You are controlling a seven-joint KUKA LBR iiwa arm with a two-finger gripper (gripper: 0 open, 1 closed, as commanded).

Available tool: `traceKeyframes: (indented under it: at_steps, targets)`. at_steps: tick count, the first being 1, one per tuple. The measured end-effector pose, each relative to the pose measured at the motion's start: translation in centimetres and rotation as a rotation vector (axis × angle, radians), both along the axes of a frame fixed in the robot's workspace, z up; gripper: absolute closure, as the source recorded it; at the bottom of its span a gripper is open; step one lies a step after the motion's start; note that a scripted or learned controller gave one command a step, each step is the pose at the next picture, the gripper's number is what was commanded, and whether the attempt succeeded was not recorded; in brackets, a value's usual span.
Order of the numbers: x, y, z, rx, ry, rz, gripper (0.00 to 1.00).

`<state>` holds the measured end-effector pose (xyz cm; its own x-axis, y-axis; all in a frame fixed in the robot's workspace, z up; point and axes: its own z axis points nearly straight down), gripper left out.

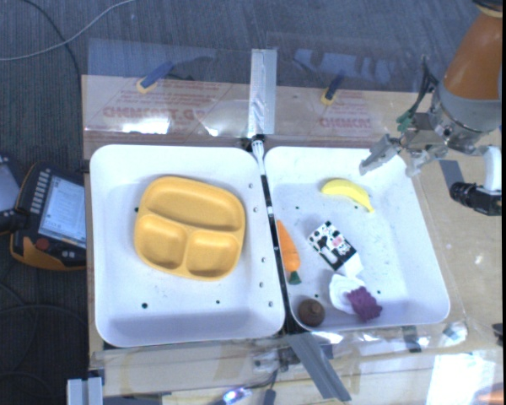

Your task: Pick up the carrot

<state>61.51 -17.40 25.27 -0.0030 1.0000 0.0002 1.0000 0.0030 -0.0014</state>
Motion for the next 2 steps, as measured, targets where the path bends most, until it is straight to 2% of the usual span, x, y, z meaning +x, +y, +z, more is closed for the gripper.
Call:
traceKeyframes:
  at_steps: [1,2]
  targets:
    - [-1.5,5.9,-12.6,0.001,0.002,0.053,0.0]
    - [-6.3,12.2,-7.0,0.0,0.001,-0.01,0.0]
